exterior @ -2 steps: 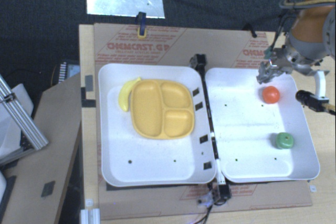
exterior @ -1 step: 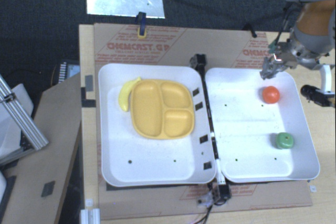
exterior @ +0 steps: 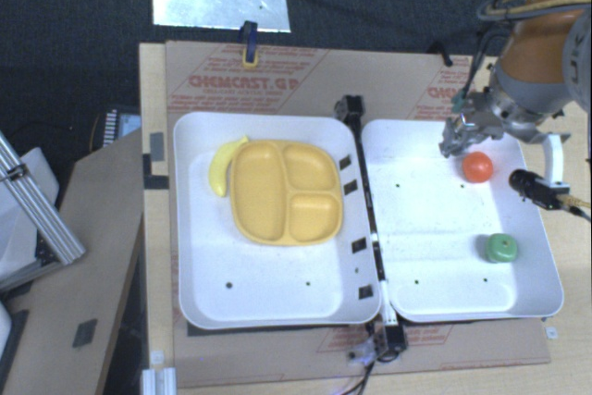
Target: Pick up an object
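"CHEMCAST" is printed on the cardboard point(exterior: 277, 74), and the gripper point(exterior: 455, 141), its opening indiscernible, is poised beside the orange ball point(exterior: 477, 167).

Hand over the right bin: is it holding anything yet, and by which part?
Nothing shows in the hand. It hangs over the right bin, just left of the orange ball, which lies on the bin floor.

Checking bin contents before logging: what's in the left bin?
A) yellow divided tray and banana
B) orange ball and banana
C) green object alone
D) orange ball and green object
A: the yellow divided tray lies in the left bin with the banana at its left edge.
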Action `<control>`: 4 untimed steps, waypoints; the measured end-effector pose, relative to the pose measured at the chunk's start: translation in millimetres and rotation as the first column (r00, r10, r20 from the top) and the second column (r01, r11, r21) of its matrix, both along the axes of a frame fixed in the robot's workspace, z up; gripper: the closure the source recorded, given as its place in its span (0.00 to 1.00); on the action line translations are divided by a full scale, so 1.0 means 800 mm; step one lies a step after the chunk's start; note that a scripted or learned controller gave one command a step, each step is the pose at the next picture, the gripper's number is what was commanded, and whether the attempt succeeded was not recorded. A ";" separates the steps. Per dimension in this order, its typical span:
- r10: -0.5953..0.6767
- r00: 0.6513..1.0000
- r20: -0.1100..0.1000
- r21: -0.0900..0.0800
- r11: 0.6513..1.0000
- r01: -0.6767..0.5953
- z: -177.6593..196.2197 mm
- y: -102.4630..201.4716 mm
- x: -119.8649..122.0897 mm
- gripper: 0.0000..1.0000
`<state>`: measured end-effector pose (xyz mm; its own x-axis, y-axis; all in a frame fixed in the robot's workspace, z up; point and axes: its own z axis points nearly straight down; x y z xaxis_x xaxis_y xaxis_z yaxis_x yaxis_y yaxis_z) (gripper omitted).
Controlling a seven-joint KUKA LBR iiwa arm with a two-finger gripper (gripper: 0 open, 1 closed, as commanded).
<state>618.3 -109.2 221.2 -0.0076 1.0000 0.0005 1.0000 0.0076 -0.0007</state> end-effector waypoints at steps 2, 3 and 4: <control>0.002 1.000 0.001 0.002 1.000 -0.002 0.006 0.136 -0.046 1.00; 0.002 1.000 -0.001 0.001 1.000 -0.002 -0.005 0.188 -0.074 1.00; 0.002 1.000 -0.002 0.001 1.000 -0.002 -0.008 0.252 -0.117 1.00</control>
